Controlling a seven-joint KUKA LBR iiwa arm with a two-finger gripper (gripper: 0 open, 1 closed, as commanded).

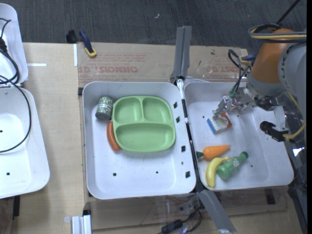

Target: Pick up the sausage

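We see sausage in left bin, touching green plate. Hand over small box in right bin; can't tell if spread or pressed together.

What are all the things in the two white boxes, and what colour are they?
Left bin: one, white, left of the divider.
Plate: one, green, three compartments, in the left bin.
Sausage: one, orange-red, against the plate's left edge.
Can: one, greenish label, left bin's upper left part.
Right bin: one, white, right of the divider.
Carton: one, blue, white and red, right bin, under the gripper.
Carrot: one, orange, right bin.
Banana: one, yellow, below the carrot.
Bottle: one, green, beside the banana.
Gripper: one, metal, over the right bin.
Arm: one, grey with orange band, right side.
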